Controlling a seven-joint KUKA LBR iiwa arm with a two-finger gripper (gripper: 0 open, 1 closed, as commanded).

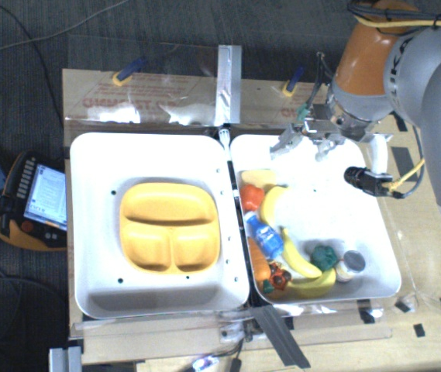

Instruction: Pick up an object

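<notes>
— Grey gripper [307,144] fingers, apart or together?
— Apart, holding nothing, over the right bin's [375,208] far edge.
— And the banana [301,260]?
— Nearer, well apart from it, beside the blue bottle [267,239].

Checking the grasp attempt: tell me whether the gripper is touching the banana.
Apart. The camera view shows the gripper at the bin's far end, with bare white floor between it and the banana.

Robot lab — taped bench [150,91], teach pendant [34,204], loose cables.
</notes>
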